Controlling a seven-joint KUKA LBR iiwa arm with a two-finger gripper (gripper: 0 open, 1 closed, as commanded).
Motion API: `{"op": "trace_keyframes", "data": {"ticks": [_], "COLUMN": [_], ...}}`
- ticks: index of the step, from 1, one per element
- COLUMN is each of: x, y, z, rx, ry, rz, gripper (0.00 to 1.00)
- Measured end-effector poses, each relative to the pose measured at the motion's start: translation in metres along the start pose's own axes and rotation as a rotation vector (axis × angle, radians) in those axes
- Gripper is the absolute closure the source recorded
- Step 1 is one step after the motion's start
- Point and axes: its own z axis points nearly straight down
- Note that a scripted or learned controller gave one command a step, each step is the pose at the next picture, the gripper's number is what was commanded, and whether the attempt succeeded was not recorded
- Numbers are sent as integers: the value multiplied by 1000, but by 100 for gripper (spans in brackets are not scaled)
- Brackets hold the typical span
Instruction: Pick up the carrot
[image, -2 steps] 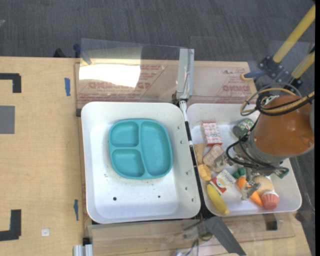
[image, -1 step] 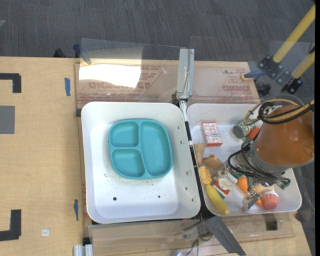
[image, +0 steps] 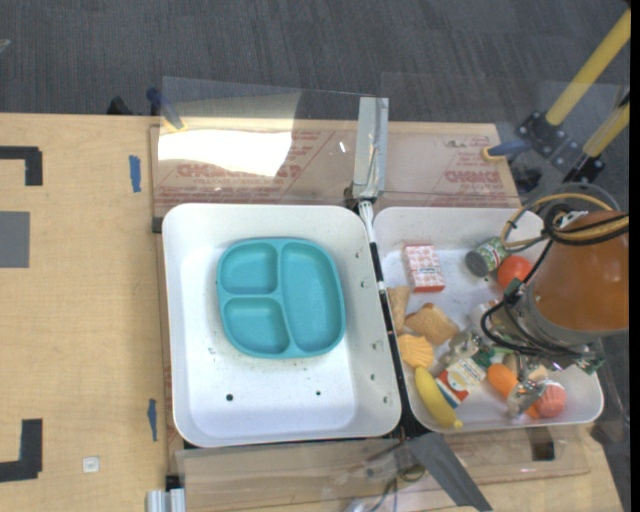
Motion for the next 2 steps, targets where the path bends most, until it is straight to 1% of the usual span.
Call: {"op": "trace_keyframes", "data": {"ticks": [1,2], "x": [10,20], "y": [-10,-17], "z": [0,0], "rx": [0,0], "ry": [-1,0], "rz": [-122,-185], "gripper": [0,0]}}
